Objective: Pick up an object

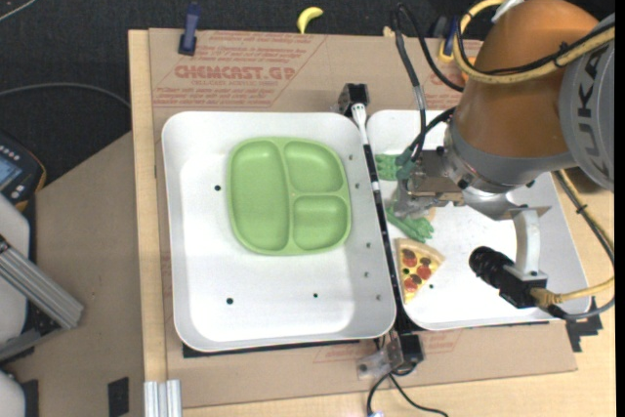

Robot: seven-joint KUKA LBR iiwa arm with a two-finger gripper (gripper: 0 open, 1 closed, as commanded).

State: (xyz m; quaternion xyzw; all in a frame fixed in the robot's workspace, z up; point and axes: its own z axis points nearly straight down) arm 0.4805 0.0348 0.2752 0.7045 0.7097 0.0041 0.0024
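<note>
Green leafy toy (411, 224) lies in the right bin (469, 308), just beside a pizza slice (418, 267), as the arm (527, 83) hangs over it. Whether the jaws are open or closed cannot be told. A green divided plate (289, 196) sits in the left bin (195, 269).

Two bins sit side by side on the desk (244, 73). The left bin (195, 288) holds a divided plate (289, 196) near its upper middle. In the right bin (469, 303), a pizza slice toy (418, 267) lies by the left wall, just below a leafy toy (410, 222). The arm (527, 83) covers that bin's upper part.
</note>
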